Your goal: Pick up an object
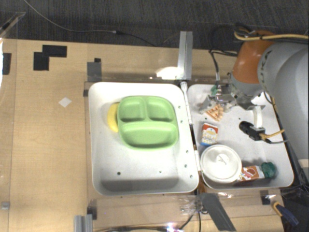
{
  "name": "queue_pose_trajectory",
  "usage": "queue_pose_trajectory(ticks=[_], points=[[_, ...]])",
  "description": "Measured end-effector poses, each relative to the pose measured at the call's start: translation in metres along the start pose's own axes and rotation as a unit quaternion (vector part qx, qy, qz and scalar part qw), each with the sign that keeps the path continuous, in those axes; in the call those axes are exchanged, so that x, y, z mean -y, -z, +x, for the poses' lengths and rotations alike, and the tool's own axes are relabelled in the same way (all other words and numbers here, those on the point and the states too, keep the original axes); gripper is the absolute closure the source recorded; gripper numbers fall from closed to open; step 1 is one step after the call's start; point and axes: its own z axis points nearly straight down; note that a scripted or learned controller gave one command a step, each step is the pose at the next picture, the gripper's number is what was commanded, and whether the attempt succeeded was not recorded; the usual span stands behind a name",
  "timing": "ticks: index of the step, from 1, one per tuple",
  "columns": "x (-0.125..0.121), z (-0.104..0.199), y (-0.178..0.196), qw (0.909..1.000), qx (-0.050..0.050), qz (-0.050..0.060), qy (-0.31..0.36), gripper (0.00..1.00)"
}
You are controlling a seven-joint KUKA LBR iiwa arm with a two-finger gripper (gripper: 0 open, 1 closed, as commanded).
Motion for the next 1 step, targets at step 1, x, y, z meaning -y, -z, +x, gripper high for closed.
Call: queue_pose_trajectory(ticks=[1], points=[[-0.0021,0.0005,0.0116,1.0000,0.000,-0.002,0.001,1.00]])
